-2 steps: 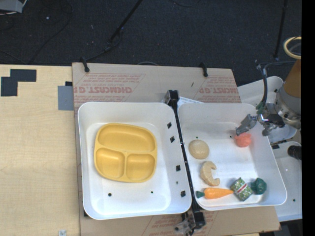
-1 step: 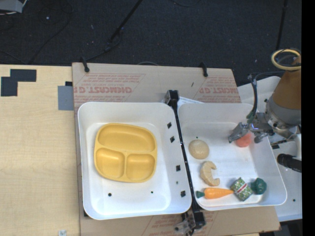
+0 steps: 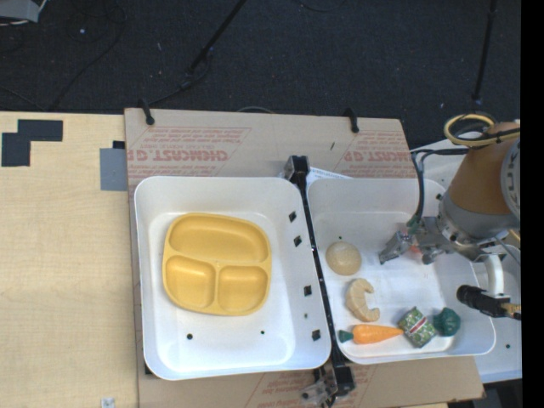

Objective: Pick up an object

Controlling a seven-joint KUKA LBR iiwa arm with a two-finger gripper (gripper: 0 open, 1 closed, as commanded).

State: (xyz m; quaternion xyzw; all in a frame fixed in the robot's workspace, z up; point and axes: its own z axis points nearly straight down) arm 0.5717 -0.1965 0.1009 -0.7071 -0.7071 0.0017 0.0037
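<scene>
The jaws [image 3: 399, 249] hang low over the right bin [image 3: 382, 198], near its right side; whether they are spread or closed I cannot tell, and nothing shows between them. Just to their left lies a pale round object [image 3: 343, 257], the nearest candidate. Below it sit a curved tan piece [image 3: 362, 299], a carrot [image 3: 376, 334], a green-and-white block [image 3: 416, 326] and a dark green item [image 3: 447, 320], crowded along the front wall. Going for the round one looks wisest: centre over it, descend straight, close gently. The left bin [image 3: 157, 228] holds a yellow divided tray [image 3: 217, 262].
</scene>
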